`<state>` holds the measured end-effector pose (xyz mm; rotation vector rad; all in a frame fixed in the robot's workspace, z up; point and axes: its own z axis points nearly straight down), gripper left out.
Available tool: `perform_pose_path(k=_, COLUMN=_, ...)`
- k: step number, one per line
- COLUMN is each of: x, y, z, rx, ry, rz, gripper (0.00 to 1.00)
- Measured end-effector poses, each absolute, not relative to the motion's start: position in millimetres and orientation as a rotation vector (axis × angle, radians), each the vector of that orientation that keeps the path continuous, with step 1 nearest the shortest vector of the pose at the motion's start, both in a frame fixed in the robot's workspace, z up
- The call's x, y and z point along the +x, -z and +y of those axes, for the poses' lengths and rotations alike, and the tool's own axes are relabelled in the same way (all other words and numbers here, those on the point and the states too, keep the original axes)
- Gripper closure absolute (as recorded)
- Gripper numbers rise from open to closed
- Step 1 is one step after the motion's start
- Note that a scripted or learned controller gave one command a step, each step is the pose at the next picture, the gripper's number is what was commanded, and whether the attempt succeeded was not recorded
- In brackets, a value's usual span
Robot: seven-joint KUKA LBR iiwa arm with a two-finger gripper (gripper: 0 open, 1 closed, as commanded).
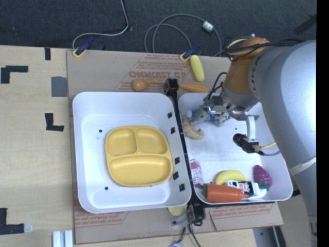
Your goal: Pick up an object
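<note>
Carrot [225, 192], long axis left-right, tip right

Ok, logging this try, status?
Gripper low in right bin, top left corner. Tan piece just below it, not gripped. Carrot, banana apart.

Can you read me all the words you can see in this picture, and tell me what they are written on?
"CHEMCAST GP": red print on the brown board behind the bins, roughly; the letters are blurred and I am not sure of them.
More red print on the board's front edge: too faint to read.
Small packet in the right bin: printing too small to read.
Black and white label by the carrot: blurred, unreadable.
</note>
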<state>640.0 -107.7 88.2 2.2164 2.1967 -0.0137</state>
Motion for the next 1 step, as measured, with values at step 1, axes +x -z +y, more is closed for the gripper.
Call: perform_pose_path(k=1, x=659.7, y=-85.0, z=-109.3, rx=2.255, ry=0.063, rz=2.221, gripper=0.0)
